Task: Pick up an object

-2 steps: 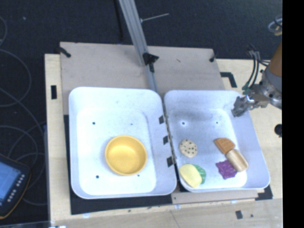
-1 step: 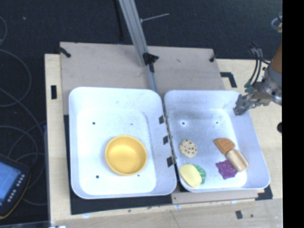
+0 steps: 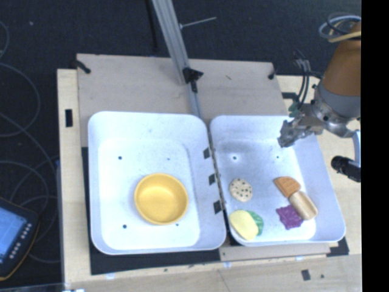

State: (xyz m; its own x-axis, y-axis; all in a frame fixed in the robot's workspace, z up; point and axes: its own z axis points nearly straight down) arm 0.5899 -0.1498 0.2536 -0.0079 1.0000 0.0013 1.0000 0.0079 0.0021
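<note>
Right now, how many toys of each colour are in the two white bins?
Yellow: 1, the bowl in the left bin
Yellow and green: 1
Tan with dark spots: 1, the cookie
Orange and tan: 1
Purple: 1
Total: 5; the last four lie in the right bin.

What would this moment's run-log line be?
phase: approach | gripper: over right bin far edge, holding nothing | yellow bowl: left bin | cookie, purple piece: right bin
</note>
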